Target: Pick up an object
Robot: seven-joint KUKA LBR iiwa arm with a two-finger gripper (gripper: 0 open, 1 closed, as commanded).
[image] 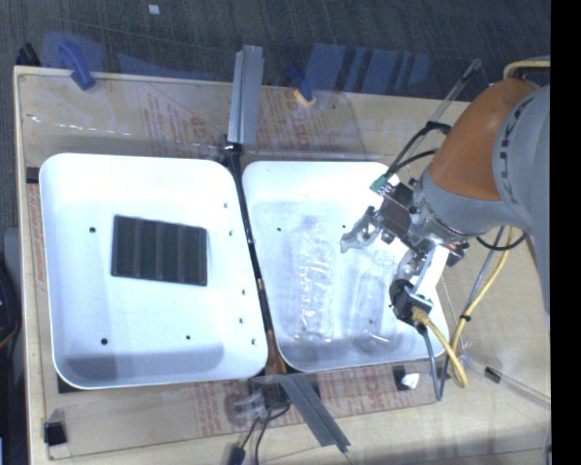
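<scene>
The gripper [382,260] hangs over the right bin [271,187], just beside two clear plastic bottles [315,289] lying flat in it; whether its jaws are apart cannot be told. A good grasp would probably straddle one bottle across its narrow width, descending squarely.

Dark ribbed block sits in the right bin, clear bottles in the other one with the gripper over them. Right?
Not quite. The camera view shows the dark ribbed block lying in the left bin, not the right one. The rest holds: the two clear bottles lie in the right bin, with the gripper over that bin.
</scene>
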